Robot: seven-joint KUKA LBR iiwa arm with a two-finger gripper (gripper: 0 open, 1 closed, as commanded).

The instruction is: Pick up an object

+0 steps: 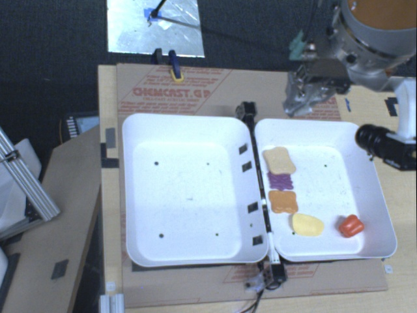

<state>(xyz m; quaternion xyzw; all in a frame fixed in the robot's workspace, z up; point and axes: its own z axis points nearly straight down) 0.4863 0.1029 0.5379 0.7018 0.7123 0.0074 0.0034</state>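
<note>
In the right bin point(365, 175) lie several small objects. A tan bread-shaped piece point(279, 160) sits at the upper left, a purple piece point(281, 180) just below it, then an orange-brown piece point(283, 202). A yellow piece point(307, 224) lies near the front, and a red-orange piece point(351, 225) rests at the front right. My gripper point(303, 102) hangs above the bin's far rim, well clear of all the objects. Nothing is seen between its fingers.
The left bin point(137, 194) sits beside the right one, joined by a black-clipped divider point(258, 181). Both rest on a cardboard sheet point(176, 90). A shiny metal plate point(154, 17) lies at the back, and an aluminium rail point(23, 175) stands at the left.
</note>
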